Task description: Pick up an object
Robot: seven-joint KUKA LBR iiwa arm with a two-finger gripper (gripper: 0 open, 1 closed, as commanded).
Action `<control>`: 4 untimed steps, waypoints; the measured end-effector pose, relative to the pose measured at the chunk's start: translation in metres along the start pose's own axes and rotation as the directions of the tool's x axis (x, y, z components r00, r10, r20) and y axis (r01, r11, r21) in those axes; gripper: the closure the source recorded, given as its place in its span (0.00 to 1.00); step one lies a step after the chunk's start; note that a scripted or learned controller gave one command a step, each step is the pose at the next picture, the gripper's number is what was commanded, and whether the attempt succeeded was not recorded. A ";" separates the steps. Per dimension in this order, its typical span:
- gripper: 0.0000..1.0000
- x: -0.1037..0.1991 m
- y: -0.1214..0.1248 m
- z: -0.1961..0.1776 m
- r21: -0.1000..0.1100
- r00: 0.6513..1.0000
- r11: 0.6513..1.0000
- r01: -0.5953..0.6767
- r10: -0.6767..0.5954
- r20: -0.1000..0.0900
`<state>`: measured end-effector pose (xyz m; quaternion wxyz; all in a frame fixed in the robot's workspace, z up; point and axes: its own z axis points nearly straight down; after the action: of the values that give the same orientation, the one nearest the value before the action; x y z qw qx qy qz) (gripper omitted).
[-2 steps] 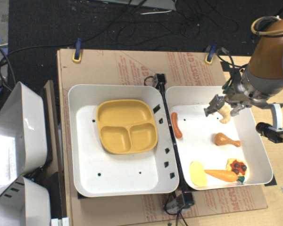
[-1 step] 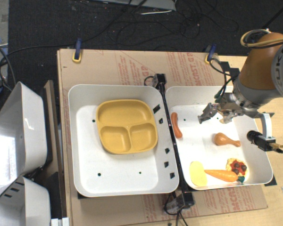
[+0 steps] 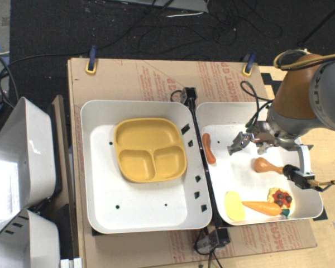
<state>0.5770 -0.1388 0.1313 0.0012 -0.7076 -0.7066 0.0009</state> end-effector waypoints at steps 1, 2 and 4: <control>1.00 0.000 0.001 -0.012 -0.004 1.000 1.000 0.000 0.000 0.001; 1.00 0.006 -0.001 -0.057 -0.007 1.000 1.000 0.004 -0.004 0.002; 1.00 0.062 -0.004 -0.090 -0.002 1.000 1.000 0.009 -0.009 -0.001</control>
<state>0.5737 -0.0768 0.2210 0.0007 -0.7043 -0.7099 -0.0004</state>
